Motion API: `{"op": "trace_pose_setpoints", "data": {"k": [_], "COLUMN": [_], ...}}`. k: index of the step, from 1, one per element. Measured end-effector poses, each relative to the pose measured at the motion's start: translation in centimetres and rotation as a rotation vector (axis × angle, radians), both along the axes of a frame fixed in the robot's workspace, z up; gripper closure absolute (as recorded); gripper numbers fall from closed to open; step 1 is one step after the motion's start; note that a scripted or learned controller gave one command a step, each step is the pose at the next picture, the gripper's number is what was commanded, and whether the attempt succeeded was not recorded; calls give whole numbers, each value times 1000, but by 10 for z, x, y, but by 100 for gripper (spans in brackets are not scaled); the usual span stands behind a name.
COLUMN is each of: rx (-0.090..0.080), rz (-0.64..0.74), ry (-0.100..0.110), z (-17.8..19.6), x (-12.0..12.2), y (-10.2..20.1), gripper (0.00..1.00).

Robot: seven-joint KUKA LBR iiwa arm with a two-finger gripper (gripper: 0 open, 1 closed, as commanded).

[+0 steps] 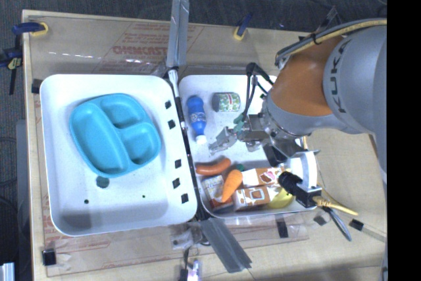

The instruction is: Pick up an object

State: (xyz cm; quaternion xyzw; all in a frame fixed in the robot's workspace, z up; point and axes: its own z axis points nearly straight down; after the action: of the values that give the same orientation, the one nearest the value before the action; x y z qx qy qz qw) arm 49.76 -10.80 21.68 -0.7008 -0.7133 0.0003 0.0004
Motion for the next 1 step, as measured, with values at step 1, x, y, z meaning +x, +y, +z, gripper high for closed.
{"op": "trace_pose_setpoints", "data": {"k": [1], "rx": [1], "rz": [58], "ry": [2], "z": [9], "x": [40], "y": [13], "gripper": [0]}}
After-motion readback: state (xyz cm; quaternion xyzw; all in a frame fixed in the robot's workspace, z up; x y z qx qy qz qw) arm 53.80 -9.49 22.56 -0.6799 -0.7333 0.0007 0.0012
